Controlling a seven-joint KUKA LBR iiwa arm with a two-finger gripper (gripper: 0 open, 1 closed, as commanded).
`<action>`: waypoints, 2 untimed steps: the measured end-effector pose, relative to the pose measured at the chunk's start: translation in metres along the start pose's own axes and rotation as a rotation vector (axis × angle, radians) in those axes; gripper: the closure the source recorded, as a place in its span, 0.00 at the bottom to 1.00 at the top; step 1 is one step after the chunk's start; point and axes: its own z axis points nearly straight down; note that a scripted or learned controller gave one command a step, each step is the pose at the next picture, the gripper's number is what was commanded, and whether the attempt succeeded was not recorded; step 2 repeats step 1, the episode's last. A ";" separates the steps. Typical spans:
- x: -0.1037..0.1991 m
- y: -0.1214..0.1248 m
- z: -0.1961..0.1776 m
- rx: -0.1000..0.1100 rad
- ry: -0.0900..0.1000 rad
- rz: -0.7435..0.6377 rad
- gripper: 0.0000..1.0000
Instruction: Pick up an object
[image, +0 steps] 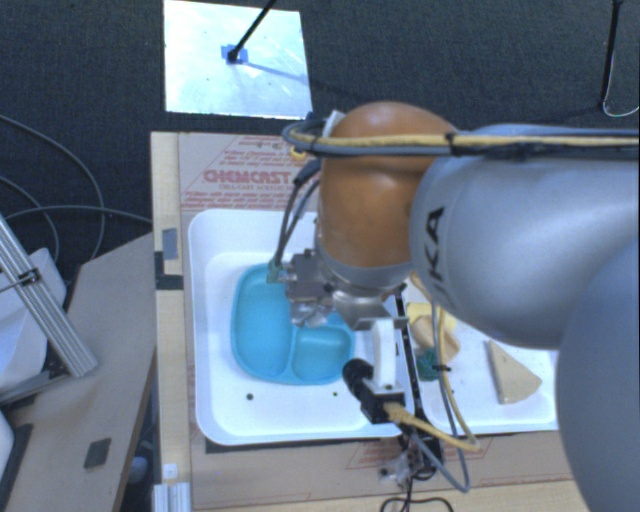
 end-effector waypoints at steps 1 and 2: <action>-0.033 0.003 -0.094 -0.017 0.004 0.006 1.00; -0.033 0.003 -0.094 -0.017 0.004 0.006 1.00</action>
